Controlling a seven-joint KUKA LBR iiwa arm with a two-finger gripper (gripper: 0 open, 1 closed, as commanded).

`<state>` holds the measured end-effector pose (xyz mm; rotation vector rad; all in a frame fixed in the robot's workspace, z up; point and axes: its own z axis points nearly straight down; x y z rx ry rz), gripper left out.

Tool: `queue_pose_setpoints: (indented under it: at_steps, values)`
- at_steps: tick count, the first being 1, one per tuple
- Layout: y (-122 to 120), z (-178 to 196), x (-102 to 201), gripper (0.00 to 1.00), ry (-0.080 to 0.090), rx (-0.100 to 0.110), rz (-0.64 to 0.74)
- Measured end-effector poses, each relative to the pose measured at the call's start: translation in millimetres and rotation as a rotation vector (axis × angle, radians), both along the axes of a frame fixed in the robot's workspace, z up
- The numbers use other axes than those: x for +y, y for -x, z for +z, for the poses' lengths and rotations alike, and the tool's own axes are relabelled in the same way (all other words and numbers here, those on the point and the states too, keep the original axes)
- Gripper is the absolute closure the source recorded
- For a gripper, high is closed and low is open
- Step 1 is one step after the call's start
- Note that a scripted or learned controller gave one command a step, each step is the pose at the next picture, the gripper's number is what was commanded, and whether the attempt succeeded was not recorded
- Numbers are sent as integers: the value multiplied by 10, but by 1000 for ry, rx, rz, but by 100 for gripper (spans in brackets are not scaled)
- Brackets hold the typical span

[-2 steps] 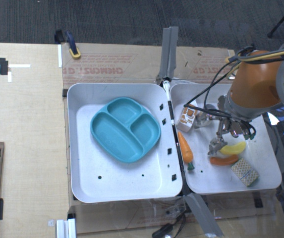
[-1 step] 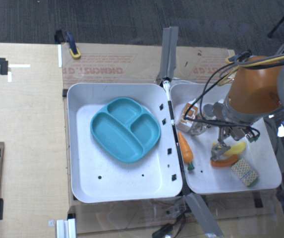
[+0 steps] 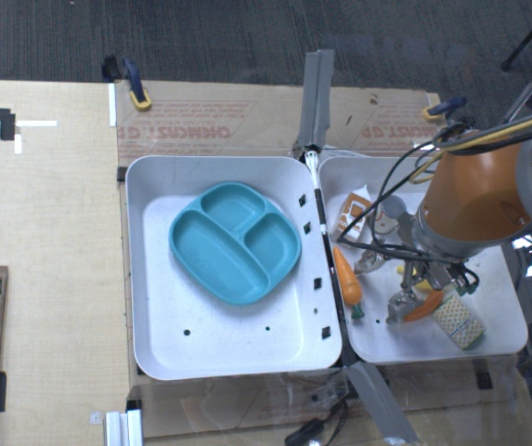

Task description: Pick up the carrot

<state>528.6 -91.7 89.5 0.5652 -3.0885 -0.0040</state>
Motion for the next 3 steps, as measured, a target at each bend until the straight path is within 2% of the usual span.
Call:
queue_pose_setpoints:
  at_steps: [1, 2, 3]
  values:
    - [86, -2, -95, 0, -1, 0, 321]
    - [331, -4, -38, 0, 0, 1, 117]
    - [317, 65, -27, 100, -2, 1, 119]
